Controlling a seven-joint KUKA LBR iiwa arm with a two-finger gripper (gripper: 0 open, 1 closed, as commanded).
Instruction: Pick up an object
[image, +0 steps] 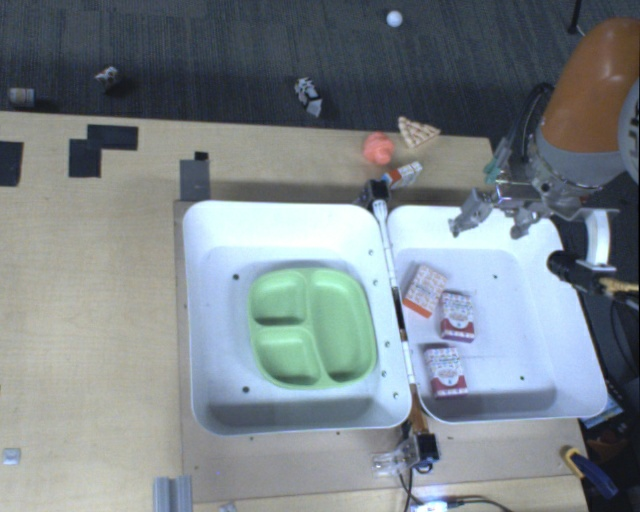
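- Nearest cam: clip w/ wires (412, 455) at bench front edge, just below the seam between the bins.
- L bin (215, 245): white, shallow; holds a green divided tray (312, 326), 3 compartments, lying flat at approx. bin centre.
- R bin (540, 330): white, shallow; holds 3 small cartons along its L side.
- Front carton (445, 370): red/white, nearest the front wall, flat.
- Mid carton (457, 315): red/white, just behind the front one, apart from it.
- Rear carton (424, 289): paler, tilted, touching or nearly touching the mid carton's L corner.
- Gripper (490, 221): over the R bin's rear R corner, fingers spread, nothing between them; well apart from all 3 cartons.
- Arm (590, 95): orange band visible at upper R.
- Behind bins, on bench: pink ball (379, 148), wedge-shaped toy (418, 131), small tube (402, 176).
- Bench (90, 330): light wood, black tape patches (100, 148) at rear L.
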